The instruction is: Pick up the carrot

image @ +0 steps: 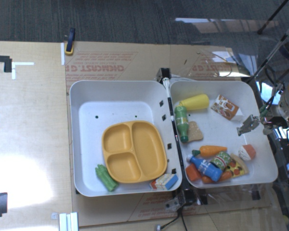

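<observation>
The carrot (213,150) lies in the right bin (265,174) near its front edge, just above a blue bottle (205,167). The hand (249,124) hovers at the bin's right edge; whether it is wide or narrow, I cannot tell.

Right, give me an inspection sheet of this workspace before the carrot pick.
Surface: wooden bench bearing the left bin and the right bin, side by side.
Job's things: carrot lying in the right bin, touching the pile at its near edge.
Clutter: right bin has a yellow block, green bottle, blue bottle, printed packet. Left bin has a yellow divided plate, green vegetable.
Grippers: tool above the right bin's right side, away from the carrot; grip state unclear.
Cables: black cable below the bins.
Surroundings: dark carpet beyond the bench.
</observation>
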`<state>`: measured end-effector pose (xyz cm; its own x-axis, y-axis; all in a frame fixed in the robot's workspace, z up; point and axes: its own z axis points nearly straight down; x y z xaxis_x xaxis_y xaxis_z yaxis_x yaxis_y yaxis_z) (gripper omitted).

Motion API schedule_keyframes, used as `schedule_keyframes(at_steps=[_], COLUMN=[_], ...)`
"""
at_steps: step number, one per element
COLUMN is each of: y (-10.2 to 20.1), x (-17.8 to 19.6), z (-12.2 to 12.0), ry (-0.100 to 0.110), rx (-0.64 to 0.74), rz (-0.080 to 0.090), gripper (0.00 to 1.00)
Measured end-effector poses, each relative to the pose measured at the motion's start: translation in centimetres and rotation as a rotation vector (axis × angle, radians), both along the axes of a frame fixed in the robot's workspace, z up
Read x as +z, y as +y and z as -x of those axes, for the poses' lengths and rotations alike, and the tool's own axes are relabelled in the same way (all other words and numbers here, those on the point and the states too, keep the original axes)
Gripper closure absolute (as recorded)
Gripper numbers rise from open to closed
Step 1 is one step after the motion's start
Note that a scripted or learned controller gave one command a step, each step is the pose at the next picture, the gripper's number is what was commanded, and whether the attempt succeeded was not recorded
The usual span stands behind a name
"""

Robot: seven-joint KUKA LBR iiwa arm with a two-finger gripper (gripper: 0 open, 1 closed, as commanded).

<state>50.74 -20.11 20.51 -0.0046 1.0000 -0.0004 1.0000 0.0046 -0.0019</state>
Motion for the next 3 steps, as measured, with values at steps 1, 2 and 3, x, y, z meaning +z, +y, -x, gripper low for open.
schedule_keyframes(at_steps=[1, 2, 3], y=[6.4, 10.1, 10.3], x=[-6.5, -10.7, -9.8], z=[2.8, 0.0, -0.1], ry=[0.000, -0.021, -0.019], rx=[0.043, -0.057, -0.056], rz=[0.000, 0.001, -0.004], gripper=[0.00, 0.00, 1.00])
